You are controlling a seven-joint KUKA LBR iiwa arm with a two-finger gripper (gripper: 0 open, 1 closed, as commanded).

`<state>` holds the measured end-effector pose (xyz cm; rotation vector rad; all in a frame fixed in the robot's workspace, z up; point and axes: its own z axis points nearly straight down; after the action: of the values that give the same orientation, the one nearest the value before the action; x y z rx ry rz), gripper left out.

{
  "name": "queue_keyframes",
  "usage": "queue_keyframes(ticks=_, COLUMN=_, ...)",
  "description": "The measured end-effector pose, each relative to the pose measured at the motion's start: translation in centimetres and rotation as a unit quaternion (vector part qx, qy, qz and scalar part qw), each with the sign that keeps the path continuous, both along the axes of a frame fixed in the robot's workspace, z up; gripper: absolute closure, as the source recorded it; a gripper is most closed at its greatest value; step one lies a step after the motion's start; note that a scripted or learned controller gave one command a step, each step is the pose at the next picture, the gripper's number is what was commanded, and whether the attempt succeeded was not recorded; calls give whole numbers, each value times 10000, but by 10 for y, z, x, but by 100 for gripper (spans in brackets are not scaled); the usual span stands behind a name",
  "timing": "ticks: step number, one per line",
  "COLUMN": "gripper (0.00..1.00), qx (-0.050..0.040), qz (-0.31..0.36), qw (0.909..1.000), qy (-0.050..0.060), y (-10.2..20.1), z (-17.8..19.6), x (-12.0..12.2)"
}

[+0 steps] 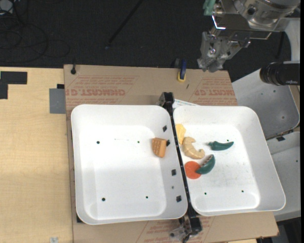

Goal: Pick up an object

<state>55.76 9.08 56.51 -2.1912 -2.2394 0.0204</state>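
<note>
Pincer (pixel 213 59) high above bins, well apart from orange block (pixel 159 147).

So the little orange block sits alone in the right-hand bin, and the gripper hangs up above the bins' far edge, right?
Not quite. The camera view shows the orange block alone in the left bin, near the divider. The right bin holds the other small items. The gripper does hang above the bins' far edge.
</note>
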Motion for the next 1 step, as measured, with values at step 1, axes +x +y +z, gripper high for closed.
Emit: queue_keyframes(ticks=1, gripper=100, qx=-1, qz=34, qw=10000, qy=21, y=1, z=9, x=0)
